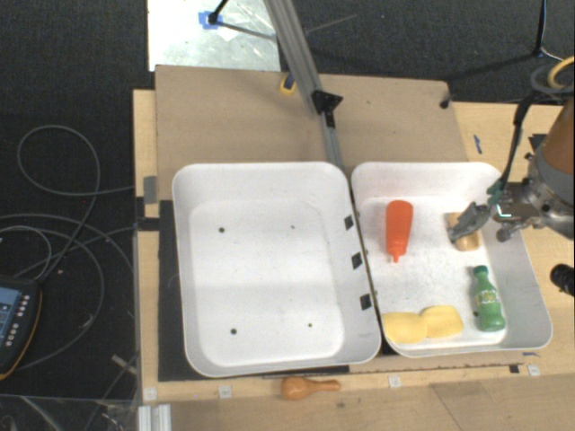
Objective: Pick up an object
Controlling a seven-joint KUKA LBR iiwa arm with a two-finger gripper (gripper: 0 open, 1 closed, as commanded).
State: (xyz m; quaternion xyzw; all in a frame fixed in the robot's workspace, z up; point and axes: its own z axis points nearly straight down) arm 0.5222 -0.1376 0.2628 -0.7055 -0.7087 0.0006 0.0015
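We see the gripper low over the right bin, above a small tan item; we cannot tell its finger state. An orange bottle, green bottle and yellow lump lie in that bin.

The arm comes in at the right edge of the bench, and little of it shows. Its topmost visible part is a rounded section in orange-brown. Below that sits a wider grey collar with a paler rim, and under the collar a darker grey metal block with small bright spots on it. A thin black cable runs down beside the arm from above. The gripper sticks out from the block as a dull grey metal piece with darker edges. Screws or markings are too small to tell.
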